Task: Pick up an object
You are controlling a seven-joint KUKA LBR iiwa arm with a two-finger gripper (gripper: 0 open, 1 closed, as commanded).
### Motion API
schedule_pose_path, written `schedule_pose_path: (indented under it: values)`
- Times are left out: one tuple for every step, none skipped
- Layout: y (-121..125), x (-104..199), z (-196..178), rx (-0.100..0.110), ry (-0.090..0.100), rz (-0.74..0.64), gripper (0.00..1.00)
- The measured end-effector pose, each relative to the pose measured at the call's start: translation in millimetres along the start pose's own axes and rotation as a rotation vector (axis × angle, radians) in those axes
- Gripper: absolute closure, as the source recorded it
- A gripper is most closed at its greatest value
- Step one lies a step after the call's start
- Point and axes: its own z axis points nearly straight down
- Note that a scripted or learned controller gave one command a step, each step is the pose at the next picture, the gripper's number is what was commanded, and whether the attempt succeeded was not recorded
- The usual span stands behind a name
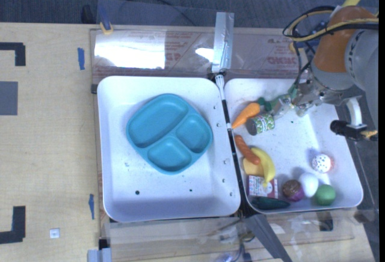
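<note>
Can (263, 124) lies tilted in right bin (346, 161), beside carrot (246, 115); pincer (293, 100) hovers close above, well placed to take it. Grip state: cannot tell.

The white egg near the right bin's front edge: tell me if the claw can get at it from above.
Probably yes. The white egg lies uncovered, with nothing above it, though the purple ball and green ball crowd its sides. The claw is at the bin's far end.
</note>
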Motion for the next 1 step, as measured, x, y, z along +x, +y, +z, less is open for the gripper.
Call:
schedule_pose_path:
  values:
    - [10.8,38.7,-26.9,-0.012,0.003,-0.094,0.00]
